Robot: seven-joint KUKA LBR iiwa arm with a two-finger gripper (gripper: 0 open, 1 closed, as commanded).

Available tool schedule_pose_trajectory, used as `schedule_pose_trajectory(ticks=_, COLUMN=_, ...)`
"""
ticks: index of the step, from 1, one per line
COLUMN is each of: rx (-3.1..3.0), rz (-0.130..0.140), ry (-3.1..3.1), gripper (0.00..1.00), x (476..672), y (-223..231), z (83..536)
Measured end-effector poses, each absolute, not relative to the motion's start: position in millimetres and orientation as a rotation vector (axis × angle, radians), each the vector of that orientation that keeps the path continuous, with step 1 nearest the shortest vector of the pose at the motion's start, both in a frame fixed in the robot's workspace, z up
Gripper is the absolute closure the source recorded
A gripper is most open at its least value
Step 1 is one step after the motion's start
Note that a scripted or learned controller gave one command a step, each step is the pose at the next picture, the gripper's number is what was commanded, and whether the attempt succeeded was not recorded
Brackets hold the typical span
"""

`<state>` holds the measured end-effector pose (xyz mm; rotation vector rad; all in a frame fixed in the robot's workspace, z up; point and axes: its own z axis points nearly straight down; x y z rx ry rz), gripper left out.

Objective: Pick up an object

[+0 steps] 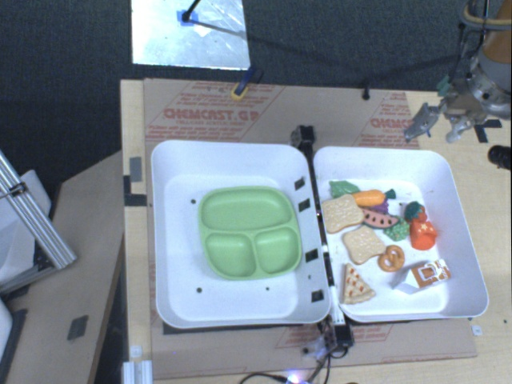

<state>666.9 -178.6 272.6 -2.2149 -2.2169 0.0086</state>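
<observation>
The end effector hangs open and empty above the right bin's far corner. No grasp is made yet; every toy food lies inside.

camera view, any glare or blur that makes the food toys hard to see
Camera view: even soft light, faint shadows in the right bin; glare sits on the foil sheet beyond the bench, not on the toys; pretzel and pizza slice read sharp; the gripper near the top right corner looks slightly soft.
</observation>
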Motion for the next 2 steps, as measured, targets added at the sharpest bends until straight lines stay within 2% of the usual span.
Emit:
schedule_pose_trajectory(ticks=1, rx=-2.219, rz=-0.002, ry=-2.227, gripper=0.00, x=668.7, y=-178, z=281)
schedule_pose_trajectory(ticks=2, rx=-2.219, rz=0.002, ry=-2.223, gripper=0.00, x=663.0, y=-180, z=221)
